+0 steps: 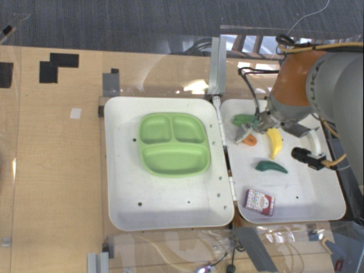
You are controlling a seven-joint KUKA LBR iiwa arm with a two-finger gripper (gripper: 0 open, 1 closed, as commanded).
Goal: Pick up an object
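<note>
The gripper (250, 131) is down for the grab beside the orange piece (250, 141) (jaw state impossible to tell), and next must close and lift.

The arm (330, 84) runs off the right edge. The hand (250, 131) is small and blurred against a green item (243, 119) and an orange one (249, 141), both partly hidden by it.

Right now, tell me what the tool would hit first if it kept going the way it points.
Probably the orange piece just below the tool, which reaches down and left into the right bin. A green item lies close beside it; depth is unclear from this single slanted view.
</note>
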